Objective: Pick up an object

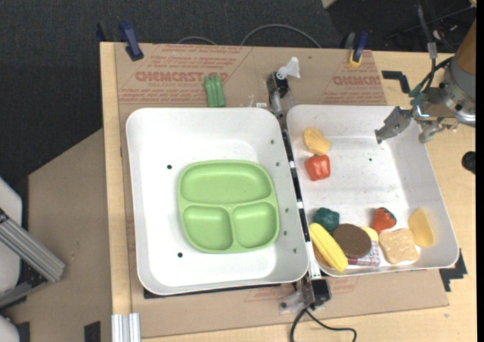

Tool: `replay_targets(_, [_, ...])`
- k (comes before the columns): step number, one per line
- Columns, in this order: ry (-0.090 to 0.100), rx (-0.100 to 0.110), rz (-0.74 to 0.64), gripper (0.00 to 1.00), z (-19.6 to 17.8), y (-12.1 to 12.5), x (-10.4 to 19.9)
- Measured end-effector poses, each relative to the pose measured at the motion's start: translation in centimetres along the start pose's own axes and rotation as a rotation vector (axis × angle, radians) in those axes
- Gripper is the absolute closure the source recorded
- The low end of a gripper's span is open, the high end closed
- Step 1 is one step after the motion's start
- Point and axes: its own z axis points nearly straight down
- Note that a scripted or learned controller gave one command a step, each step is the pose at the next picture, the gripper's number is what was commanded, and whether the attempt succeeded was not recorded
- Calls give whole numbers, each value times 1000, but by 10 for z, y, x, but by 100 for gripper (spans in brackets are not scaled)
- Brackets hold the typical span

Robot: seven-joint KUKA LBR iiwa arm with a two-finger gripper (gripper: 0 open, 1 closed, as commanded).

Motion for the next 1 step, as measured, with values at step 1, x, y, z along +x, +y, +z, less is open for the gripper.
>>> replay_targets(1, [4, 7, -7, 0, 82, 20, 73])
